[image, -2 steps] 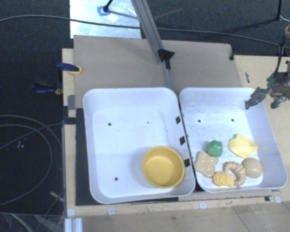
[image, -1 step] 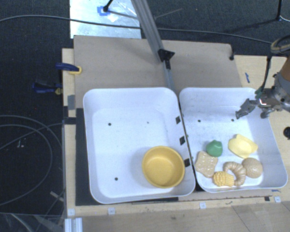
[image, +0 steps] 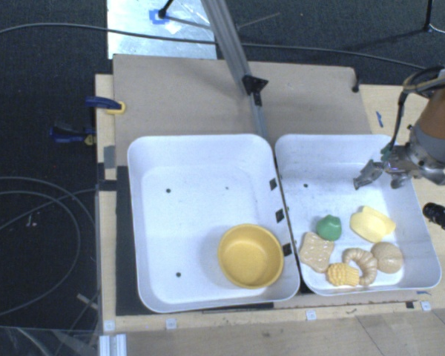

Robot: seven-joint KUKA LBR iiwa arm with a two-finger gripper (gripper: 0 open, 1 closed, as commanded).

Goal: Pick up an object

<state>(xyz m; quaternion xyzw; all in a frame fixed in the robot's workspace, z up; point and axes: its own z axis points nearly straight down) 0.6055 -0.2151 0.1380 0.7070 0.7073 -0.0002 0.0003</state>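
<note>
Pincer (image: 372, 175) hangs over the right bin (image: 311, 154), finger spacing too blurred to tell.

Bright, even overhead light washes the 2 white bins (image: 208, 162) almost to glare; shadows stay soft, detail is grainy, and the dark floor (image: 37, 50) reads dim.

**My arm reached in from the right, gripper low and carrying nothing**

I came in from the camera view's right edge, my grey arm with its orange band (image: 439, 108) bent downward above the wrist. My wrist angled toward the left, and my two-finger metal gripper (image: 370, 175) pointed down and leftward at the end of it. My dark fingers (image: 365, 179) were spread slightly apart, and nothing sat between them.
</note>
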